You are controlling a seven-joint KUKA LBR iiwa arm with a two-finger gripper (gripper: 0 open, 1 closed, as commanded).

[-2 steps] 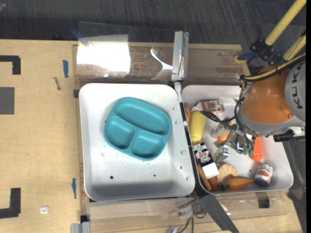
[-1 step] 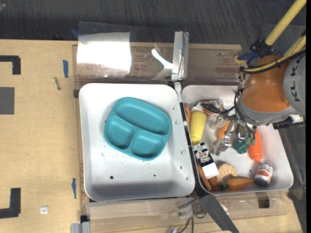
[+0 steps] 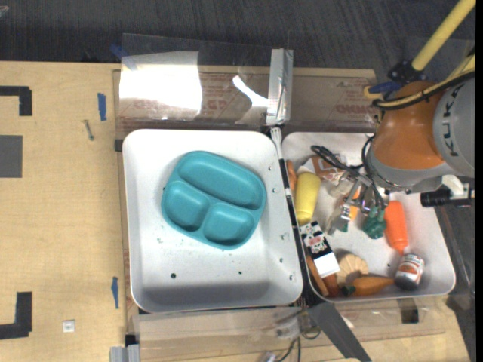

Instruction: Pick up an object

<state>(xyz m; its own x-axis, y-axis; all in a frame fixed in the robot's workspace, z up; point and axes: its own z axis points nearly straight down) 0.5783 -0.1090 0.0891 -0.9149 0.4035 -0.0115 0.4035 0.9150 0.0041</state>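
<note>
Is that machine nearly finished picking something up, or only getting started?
Only started, it seems. Done: the arm has reached over the right bin. In hand: its gripper sits low among the clutter, near a yellow bottle and an orange carrot. Left: nothing looks lifted yet.

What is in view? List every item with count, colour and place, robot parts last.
bins: two, white, side by side on the bench
divided plate: one, teal, in the left bin
bottle: one, yellow, at the right bin's left side
carrot: one, orange, in the right bin toward its right
small can: one, red and white, near the right bin's lower right corner
black and white box: one, in the right bin below the bottle
arm: one, grey with orange band, over the right bin
gripper: one, metallic, low among the right bin's clutter
</note>
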